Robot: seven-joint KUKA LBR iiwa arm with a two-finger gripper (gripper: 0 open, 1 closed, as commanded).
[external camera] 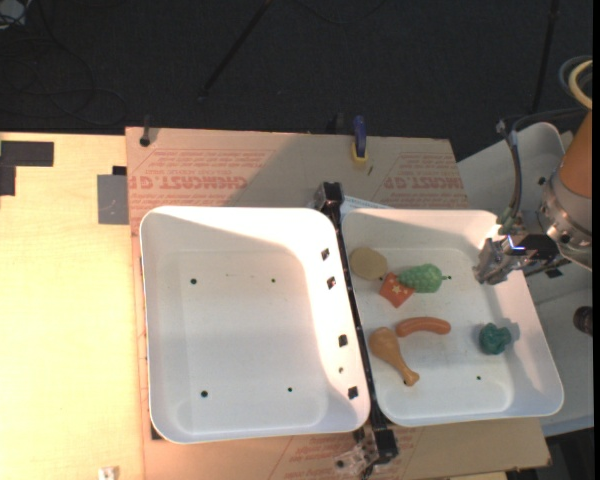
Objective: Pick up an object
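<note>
**K:** Two bins, going left to right. Left bin (170,268) has bare floor. Right bin (450,393) has all the candidates.

**M:** List them.

**K:** Tan round piece (368,263) near the divider. Just right of it, a red block (396,289) touching a green leafy toy (422,278). Below those, a toy drumstick (393,354), and a toy sausage (423,326) just above its thin end. Further right, a small teal lump (495,339), on its own.

**M:** Gripper?

**K:** Gripper (492,265) sits at the right bin's right rim, above the teal lump and right of the green toy. Too small and blurred; I cannot tell whether it is apart or together. Nothing visibly in it.

**M:** So which step?

**K:** My read: approach, before any grasp. No target committed yet.

**M:** Next move?

**K:** Teal lump looks the best pick: nearest, and well clear of its neighbours. It calls for a shift toward the near side of the bin, centring over the lump, then a straight descent. Watch the bin's right wall, which is close to it. Red block and green toy are touching, so a grab there risks catching both.
</note>
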